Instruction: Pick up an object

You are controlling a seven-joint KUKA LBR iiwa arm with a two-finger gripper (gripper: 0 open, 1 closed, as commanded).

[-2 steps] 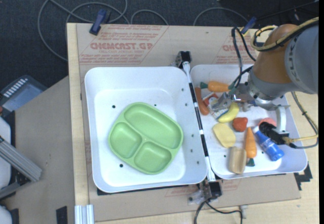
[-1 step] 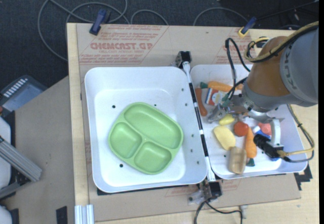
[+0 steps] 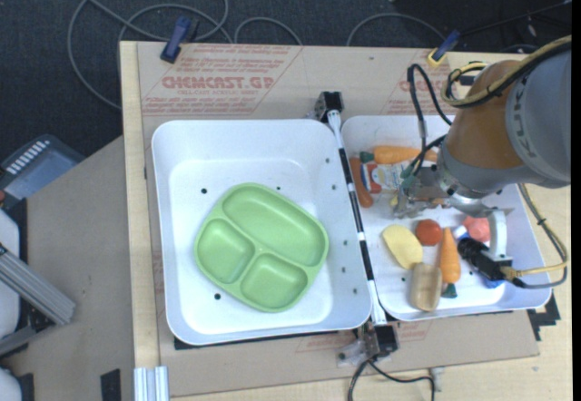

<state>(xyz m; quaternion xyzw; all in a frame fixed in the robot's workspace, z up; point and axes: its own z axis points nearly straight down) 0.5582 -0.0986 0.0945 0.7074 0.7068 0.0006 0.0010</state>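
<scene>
Where toys crowd — jaws [image 3: 410, 198] hover.

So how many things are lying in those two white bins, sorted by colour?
Green: 1, divided plastic plate
Orange: 2, carrot-shaped pieces
Yellow: 1, rounded lump
Red: 1, small round piece
Tan: 1, stubby cylinder
Total: 6 that I can tell apart.

Camera, single, fixed: mounted above the bench [image 3: 272, 82] and aimed down at a slant, the far edge being placed toward the top of the frame. Range: moderate; both white bins are taken in whole, the left bin [image 3: 172, 236] at centre, the right bin [image 3: 531, 295] at centre right. Dark floor [image 3: 73, 45] with cables is included across the top and left. The arm [image 3: 508, 127] is seen entering from the right edge.
</scene>
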